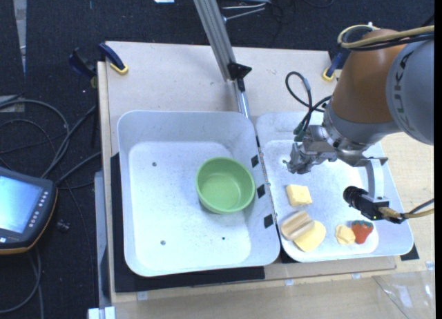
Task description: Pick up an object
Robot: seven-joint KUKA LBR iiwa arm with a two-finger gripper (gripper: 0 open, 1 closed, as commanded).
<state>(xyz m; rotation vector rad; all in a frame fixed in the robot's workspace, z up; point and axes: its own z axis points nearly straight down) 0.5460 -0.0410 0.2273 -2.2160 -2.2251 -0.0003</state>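
Hovering above the right bin, your hand sits just above the yellow block; its opening you cannot tell from here.

The arm is a thick, rounded thing, smooth grey on its outer shell with dark lettering partly visible along the right side. Above the wrist sits a broad orange band, glossy enough to catch the light. A yellowish cable runs across the top of that band, and a black cable loops out on the left of the wrist. Below, the wrist narrows into a cluster of grey metal parts ending in the gripper, small and dull silver, its details too crowded to make out
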